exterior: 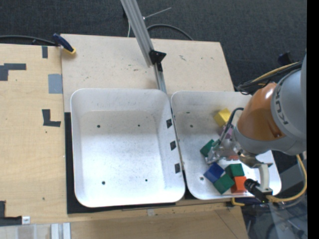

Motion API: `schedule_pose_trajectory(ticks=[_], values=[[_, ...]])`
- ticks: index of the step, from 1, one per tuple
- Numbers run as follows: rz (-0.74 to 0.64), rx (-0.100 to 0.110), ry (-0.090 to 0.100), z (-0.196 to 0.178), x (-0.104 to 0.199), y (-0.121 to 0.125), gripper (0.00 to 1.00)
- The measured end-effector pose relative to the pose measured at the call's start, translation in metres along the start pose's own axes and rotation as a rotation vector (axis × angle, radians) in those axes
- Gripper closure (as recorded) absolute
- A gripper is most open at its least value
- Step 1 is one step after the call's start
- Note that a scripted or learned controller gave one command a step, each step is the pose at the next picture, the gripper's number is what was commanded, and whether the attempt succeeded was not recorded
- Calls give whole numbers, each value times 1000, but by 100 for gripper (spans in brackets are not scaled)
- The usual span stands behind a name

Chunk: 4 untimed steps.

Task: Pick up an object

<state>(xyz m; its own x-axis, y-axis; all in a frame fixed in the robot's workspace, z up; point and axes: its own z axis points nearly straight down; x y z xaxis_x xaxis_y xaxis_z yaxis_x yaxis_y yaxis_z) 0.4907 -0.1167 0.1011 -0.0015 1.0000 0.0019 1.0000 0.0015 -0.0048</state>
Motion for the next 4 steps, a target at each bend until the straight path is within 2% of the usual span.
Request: schedule_pose_trajectory(ticks=[1,2,3,4], values=[[0,-7,-2,-45,5,6,100],[-1,-9,-3,-105,10,3,100],[1,-10,-4,-163,2,7,100],[-5,-4,0,-166,49,19,100]])
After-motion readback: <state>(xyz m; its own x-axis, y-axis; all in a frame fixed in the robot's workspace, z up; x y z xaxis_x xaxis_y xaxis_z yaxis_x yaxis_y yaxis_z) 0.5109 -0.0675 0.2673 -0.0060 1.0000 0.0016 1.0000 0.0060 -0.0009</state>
